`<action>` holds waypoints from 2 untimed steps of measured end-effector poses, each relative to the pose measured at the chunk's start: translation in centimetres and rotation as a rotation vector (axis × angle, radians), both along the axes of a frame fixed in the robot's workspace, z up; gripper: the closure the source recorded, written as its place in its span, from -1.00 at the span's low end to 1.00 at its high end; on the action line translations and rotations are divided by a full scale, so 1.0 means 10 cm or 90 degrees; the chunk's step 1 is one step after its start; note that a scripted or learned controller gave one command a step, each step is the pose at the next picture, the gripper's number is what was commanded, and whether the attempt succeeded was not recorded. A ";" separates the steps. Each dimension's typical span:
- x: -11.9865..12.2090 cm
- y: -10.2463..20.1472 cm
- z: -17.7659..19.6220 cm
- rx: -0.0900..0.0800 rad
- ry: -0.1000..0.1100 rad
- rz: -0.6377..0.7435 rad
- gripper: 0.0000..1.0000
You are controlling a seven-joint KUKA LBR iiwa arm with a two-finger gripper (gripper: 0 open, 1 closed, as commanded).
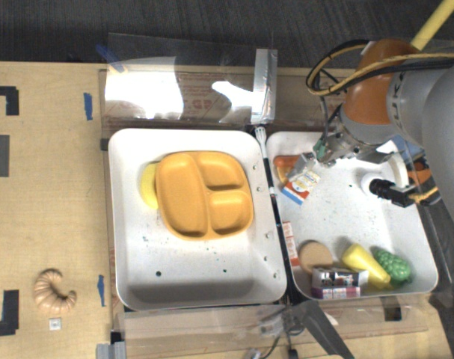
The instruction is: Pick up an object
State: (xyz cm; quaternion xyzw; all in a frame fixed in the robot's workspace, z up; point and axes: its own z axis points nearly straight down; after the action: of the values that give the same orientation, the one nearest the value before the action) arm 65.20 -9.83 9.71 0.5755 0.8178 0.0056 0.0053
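Snack packet (298, 178) is judged to be the thing that is being gone for, and it is seen lying flat in the top left corner of the right bin (346, 212)

The grey arm (428, 103) is stretched in over the top right of the right bin. The left bin (189, 271) is set just beside the right bin, and an orange tray (204, 193) is laid in it. Along the bottom edge of the right bin a yellow toy (365, 262), a green toy (395, 266), a round tan disc (315, 254) and a small can (337, 279) are crowded close together

The gripper (325, 149) is held at the top of the right bin, just beside the packet's upper right corner. It cannot be told whether it is spread or pressed together, and nothing is seen to be held in it

The step in hand is judged to be the reach, with no grab made yet. For the next move, the gripper would need to be brought a little toward the right bin's left wall and set down over the packet. Care is called for, since a flat packet can easily be slid away or missed
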 end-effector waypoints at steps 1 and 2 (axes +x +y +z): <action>0.03 0.02 0.14 -0.001 -0.008 0.002 1.00; 0.02 0.02 0.12 -0.001 -0.006 0.002 -1.00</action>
State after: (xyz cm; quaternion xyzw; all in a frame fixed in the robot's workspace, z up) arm 65.43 -9.61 10.90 0.5740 0.8188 0.0078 0.0094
